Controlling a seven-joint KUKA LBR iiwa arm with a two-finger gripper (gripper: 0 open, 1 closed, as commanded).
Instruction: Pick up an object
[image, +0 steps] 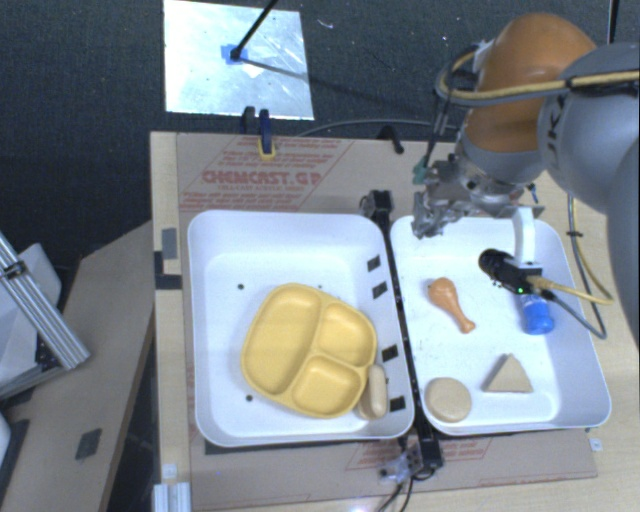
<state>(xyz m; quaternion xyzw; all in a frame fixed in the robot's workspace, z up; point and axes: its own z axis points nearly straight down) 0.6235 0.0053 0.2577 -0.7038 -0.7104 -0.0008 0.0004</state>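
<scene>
Orange drumstick (451, 303) lies mid right bin (570, 400); the jaws (428, 222) hang above its back-left corner, their state impossible to tell.

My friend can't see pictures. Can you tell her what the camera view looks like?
A grey and orange robot arm's gripper hovers over the top corner of the right bin, which holds a toy drumstick, a round biscuit, a tan wedge and a blue object. The left bin holds a yellow divided tray.
</scene>
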